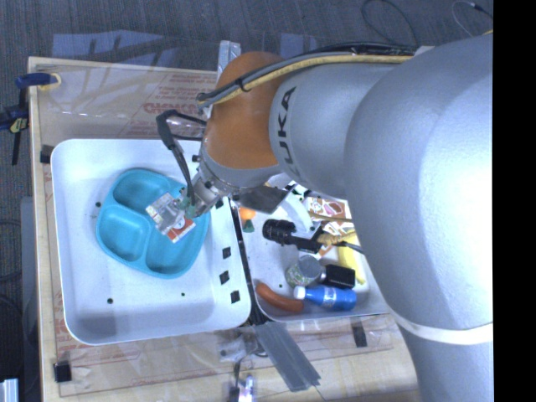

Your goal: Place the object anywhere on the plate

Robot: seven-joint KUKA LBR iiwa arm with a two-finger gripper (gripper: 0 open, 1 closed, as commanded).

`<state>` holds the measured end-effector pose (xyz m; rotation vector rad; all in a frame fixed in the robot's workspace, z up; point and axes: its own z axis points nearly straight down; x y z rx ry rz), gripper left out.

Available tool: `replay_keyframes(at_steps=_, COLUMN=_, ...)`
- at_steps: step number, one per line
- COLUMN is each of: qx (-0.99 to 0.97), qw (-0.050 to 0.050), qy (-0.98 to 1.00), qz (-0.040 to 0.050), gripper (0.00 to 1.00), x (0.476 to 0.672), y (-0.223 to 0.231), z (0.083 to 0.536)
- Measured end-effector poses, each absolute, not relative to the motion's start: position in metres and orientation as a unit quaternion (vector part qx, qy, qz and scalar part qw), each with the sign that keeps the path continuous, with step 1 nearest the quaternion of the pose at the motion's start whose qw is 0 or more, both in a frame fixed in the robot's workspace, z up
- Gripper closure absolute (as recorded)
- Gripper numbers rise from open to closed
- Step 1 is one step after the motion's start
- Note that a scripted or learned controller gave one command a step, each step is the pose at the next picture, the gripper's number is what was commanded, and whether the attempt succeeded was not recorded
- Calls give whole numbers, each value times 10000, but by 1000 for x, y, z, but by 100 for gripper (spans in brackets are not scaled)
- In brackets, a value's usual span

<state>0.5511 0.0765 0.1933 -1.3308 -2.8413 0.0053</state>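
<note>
Right of the blue divided plate [149, 229], your second bin [272, 312] holds a blue bottle [328, 297], a black tool [289, 234] and an orange-brown sausage shape [278, 300]; the arm's bulk covers much of it. The gripper [173, 214] sits over the plate's right section, closed on a small packet [170, 219] with an orange edge, just above the plate surface.

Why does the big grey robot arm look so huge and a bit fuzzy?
In the camera view, the arm sits close under the lens, so it looms large and soft-edged; the blue plate farther below looks sharper, and the arm throws a soft shadow across the left bin.
</note>
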Motion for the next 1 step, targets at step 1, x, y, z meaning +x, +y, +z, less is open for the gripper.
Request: replay_keyframes(at_steps=1, qx=-4241, qw=18, qy=-9056, qz=16, gripper=0, x=551, y=76, z=194)
